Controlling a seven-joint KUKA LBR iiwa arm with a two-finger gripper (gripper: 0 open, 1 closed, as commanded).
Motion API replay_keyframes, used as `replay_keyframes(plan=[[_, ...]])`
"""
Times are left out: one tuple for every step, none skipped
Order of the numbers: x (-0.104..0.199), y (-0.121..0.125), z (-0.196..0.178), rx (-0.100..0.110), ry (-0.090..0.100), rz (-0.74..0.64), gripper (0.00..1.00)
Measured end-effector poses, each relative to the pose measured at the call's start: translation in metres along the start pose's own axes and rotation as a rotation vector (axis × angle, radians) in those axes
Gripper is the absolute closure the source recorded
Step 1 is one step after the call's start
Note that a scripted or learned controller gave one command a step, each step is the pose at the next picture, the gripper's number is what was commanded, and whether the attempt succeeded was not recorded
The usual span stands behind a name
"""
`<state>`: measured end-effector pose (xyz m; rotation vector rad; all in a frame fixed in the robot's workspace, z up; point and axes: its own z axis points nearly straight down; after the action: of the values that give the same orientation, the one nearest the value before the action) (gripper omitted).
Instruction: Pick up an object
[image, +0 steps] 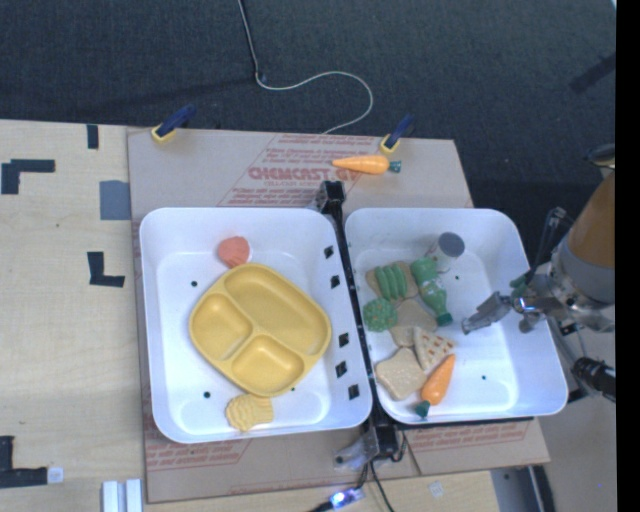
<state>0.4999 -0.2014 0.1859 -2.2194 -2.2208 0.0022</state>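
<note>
The right bin (500, 385) holds several toy foods. A grey cylinder (450, 244) and a green bottle (431, 286) lie toward the back, beside a green ridged piece (391, 281) and a broccoli (380, 315). Nearer the front sit a toast slice (399, 376), a tan wedge (432, 347) and an orange carrot (438, 380). My gripper (480, 316) reaches in from the right, low over the bin's bare floor. It is right of the green bottle and the wedge, apart from both, and nothing shows in its grasp.
The left bin (165, 300) carries a yellow divided plate (260, 327), a pink-orange ball (234, 250) and a yellow ridged piece (248, 410). A second carrot (362, 165) lies on the cardboard behind the bins. A black divider (345, 300) runs between the bins.
</note>
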Motion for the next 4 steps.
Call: replay_keyframes(plan=[[0.007, 0.006, 0.059, 0.004, 0.002, -0.001, 0.0], [0.007, 0.008, 0.099, -0.003, 0.002, 0.001, 0.0], [0.009, 0.011, 0.084, -0.01, 0.005, -0.002, 1.0], [0.015, 0.013, 0.041, -0.003, -0.001, -0.001, 1.0]])
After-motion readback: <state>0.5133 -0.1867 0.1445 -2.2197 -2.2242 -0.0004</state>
